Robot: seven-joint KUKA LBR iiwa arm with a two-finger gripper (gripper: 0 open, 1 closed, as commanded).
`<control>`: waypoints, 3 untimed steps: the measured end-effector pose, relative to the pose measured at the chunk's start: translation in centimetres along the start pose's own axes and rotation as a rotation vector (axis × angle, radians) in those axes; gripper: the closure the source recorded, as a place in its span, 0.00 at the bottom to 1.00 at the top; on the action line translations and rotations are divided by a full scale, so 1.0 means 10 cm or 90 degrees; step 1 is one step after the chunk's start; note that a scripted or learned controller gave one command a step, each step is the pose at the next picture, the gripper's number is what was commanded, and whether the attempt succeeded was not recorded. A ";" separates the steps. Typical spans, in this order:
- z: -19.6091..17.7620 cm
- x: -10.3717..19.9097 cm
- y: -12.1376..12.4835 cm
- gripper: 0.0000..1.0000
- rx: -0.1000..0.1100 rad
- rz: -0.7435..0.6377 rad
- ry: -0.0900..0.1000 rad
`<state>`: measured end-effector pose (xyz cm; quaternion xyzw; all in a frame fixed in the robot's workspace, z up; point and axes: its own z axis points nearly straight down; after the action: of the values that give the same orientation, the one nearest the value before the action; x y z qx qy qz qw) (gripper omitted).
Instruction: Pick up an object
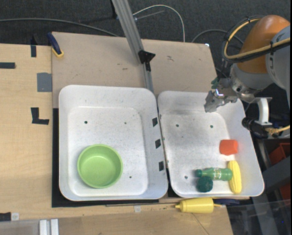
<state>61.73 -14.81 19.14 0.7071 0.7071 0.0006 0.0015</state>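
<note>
Round lime-green plastic bowl [100, 166], smooth, slight sheen; two shallow white plastic bins [109, 98], matt, speckled; tan wooden bench [18, 131], matt.

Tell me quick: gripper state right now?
Gripper: above the right bin's top edge, nothing seen between its fingers; open or shut cannot be told.

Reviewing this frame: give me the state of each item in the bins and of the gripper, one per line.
Green bowl: upright, in left bin.
Orange block: resting in right bin, untouched.
Yellow banana: lying flat near right bin's wall.
Green bottle: lying on its side.
Gripper: above right bin's far end, holding nothing visible.
</note>
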 end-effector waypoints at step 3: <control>-0.33 0.97 -0.40 1.00 0.004 -0.003 0.002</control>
<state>57.76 -5.14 22.38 0.7052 0.7090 -0.0006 -0.0016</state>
